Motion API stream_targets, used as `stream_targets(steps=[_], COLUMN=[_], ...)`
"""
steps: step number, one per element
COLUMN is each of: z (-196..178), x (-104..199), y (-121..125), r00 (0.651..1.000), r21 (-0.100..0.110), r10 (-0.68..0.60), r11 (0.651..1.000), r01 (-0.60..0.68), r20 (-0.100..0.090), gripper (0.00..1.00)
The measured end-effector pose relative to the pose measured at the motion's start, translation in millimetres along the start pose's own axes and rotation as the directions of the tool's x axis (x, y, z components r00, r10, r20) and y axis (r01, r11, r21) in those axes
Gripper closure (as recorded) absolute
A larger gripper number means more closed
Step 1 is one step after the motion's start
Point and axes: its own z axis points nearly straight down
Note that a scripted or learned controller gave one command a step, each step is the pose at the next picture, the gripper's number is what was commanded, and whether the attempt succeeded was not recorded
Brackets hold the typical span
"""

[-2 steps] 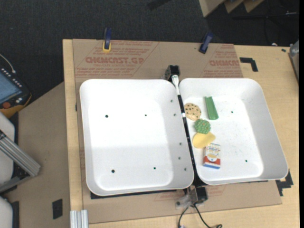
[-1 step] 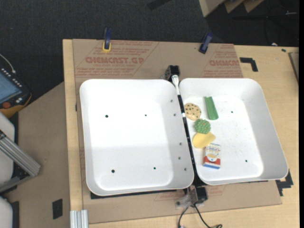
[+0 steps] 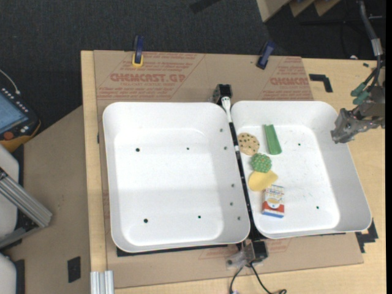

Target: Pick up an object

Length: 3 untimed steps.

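Observation:
The right bin holds several small items along its left side: a round speckled cookie, a flat green bar, a green bumpy ball, a yellow piece and a small red, white and orange carton. My gripper hangs at the right bin's upper right rim, well to the right of all the items. Nothing shows between its fingers.
The left bin lies beside the right one, both on a cardboard sheet held by two blue clamps. Cables and a connector sit at the front edge between the bins.

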Motion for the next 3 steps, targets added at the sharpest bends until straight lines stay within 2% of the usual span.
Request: stream_targets(steps=[1, 2, 3], z=[85, 86, 0], x=[54, 112, 148], y=[-7, -6, 4], r00=[1.000, 1.000, 1.000], r21=[-0.007, -0.014, -0.030], r10=[-0.003, -0.005, -0.003], r11=[1.000, 1.000, 1.000], r01=[0.003, 0.005, 0.003], r20=[0.002, 0.002, 0.003], gripper=[1.00, 1.00, 1.00])
